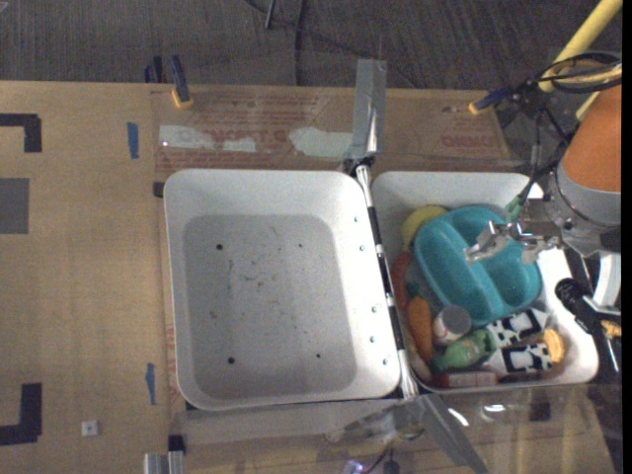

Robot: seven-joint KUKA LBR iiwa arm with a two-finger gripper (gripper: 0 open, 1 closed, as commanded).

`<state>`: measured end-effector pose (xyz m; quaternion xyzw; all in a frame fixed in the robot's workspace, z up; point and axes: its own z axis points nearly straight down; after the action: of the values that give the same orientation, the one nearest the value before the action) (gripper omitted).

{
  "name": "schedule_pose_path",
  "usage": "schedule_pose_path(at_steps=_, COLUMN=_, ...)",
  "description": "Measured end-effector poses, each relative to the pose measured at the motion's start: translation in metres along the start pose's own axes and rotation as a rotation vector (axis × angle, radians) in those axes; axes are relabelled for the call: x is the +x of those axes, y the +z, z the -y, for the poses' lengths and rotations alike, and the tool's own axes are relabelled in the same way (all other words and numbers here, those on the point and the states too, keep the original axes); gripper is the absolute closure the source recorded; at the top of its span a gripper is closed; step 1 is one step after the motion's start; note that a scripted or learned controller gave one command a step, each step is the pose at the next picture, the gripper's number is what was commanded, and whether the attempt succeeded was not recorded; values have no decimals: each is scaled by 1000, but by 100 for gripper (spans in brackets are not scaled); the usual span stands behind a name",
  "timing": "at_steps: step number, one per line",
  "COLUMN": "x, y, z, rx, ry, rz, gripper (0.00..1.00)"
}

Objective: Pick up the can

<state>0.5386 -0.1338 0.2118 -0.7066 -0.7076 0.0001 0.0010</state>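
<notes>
left bin (197,294) has wide bare floor. right bin (390,191) is crowded: the can (453,322) stands near the front edge, touching the teal tray (474,270). gripper (497,240) hovers over that tray, jaws impossible to judge.

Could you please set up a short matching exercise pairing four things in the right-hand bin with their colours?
Things:
1. divided tray
2. round fruit at the bin's far left corner
3. carrot-shaped piece
4. bottle lying near the front wall

Colours:
A. orange
B. green
C. teal
D. yellow

Pairs: 1-C, 2-D, 3-A, 4-B
</notes>
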Motion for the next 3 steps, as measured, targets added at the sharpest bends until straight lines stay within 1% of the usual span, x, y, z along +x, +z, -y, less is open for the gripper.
schedule_pose_path(at_steps=1, x=-39, y=110, z=15, rx=-4, ry=-36, rz=2, gripper=0)
schedule_pose_path(at_steps=2, x=-57, y=115, z=17, rx=-33, ry=69, rz=-6, gripper=0)
schedule_pose_path(at_steps=3, x=-62, y=117, z=-66, rx=16, ry=329, rz=-35, gripper=0)
